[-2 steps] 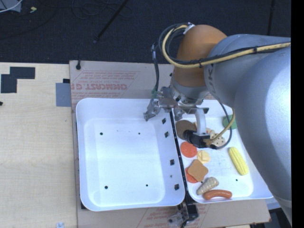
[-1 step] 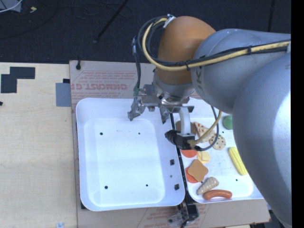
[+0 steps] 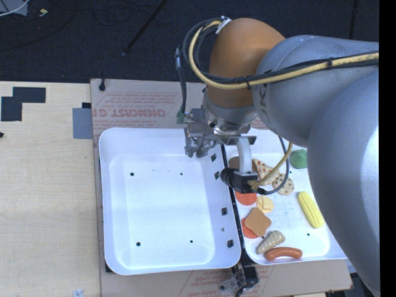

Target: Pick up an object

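My gripper [image 3: 198,146] hangs over the far right corner of the left white bin [image 3: 161,221], close to the wall it shares with the right bin [image 3: 322,243]. Nothing shows in its grasp. The right bin holds several toy foods: a yellow corn cob [image 3: 310,209], a green piece [image 3: 299,159], a spotted cracker [image 3: 279,182], a red slice [image 3: 247,198], a yellow cheese piece [image 3: 265,203], an orange bread slice [image 3: 257,221], a beige cone [image 3: 270,241] and a red sausage [image 3: 284,253]. The arm covers the far part of that bin.
The bulky grey arm [image 3: 322,91] with its orange band [image 3: 241,48] spans the right side of the view above the right bin. Both bins rest on a cardboard sheet [image 3: 142,107] on the wooden bench [image 3: 43,190].
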`<action>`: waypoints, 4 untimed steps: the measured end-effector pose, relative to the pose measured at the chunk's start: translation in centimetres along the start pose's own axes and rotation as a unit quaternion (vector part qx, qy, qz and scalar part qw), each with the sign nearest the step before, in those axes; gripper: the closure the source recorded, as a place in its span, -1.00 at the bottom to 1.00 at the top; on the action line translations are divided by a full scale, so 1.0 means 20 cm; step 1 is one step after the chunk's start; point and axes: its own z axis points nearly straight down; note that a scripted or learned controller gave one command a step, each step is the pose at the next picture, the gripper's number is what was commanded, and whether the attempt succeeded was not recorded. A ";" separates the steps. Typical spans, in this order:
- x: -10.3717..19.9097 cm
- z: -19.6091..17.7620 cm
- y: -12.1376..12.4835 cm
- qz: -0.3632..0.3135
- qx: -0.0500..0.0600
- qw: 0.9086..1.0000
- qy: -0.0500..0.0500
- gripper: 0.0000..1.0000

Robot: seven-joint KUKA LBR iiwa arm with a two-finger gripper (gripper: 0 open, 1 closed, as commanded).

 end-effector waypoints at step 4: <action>0.51 -1.30 -0.05 0.001 -0.003 1.000 0.001 1.00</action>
